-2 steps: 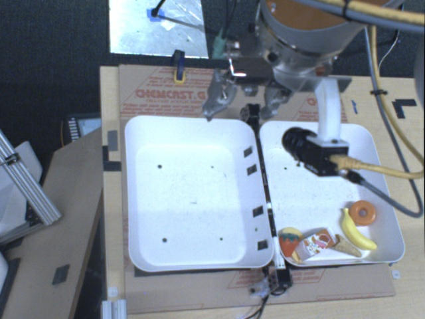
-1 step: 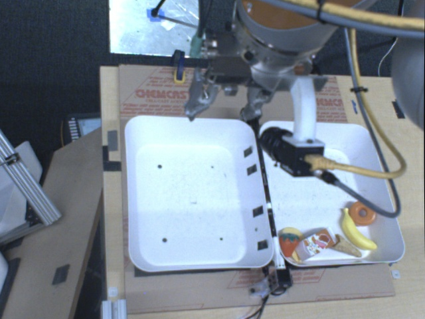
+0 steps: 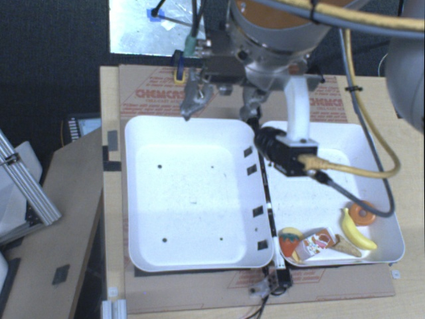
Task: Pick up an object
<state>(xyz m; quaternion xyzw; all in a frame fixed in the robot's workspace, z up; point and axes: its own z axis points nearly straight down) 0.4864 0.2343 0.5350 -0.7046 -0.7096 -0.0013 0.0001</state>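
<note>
The things I could pick lie huddled in the near right corner of the right bin (image 3: pixel 382 178). A yellow banana (image 3: pixel 354 230) lies on a slant by the bin's right wall, and an orange round fruit (image 3: pixel 362 213) sits just beyond its upper end, touching or nearly so. To the left of the banana, along the near wall, rests a red and white packet (image 3: pixel 315 244), with a small tan wedge-shaped piece (image 3: pixel 346 247) between it and the banana's lower end. At the far left of the group, hard against the divider side of the bin, is an orange-red tomato-like piece (image 3: pixel 289 240) with a pale yellow bit on top.

My gripper (image 3: pixel 222 108) hangs well apart from all of these, over the far rim of the left bin (image 3: pixel 143 178). Its two fingers (image 3: pixel 193 102) are spread, one at the bin's far edge and the other near the gap between the bins, with nothing between them.

A black box (image 3: pixel 284 153) on a white post rides beside my wrist over the right bin, and a yellow cable (image 3: pixel 352 171) loops from it. Both bins rest on brown cardboard (image 3: pixel 153 92) laid over the tabletop (image 3: pixel 73 178).
</note>
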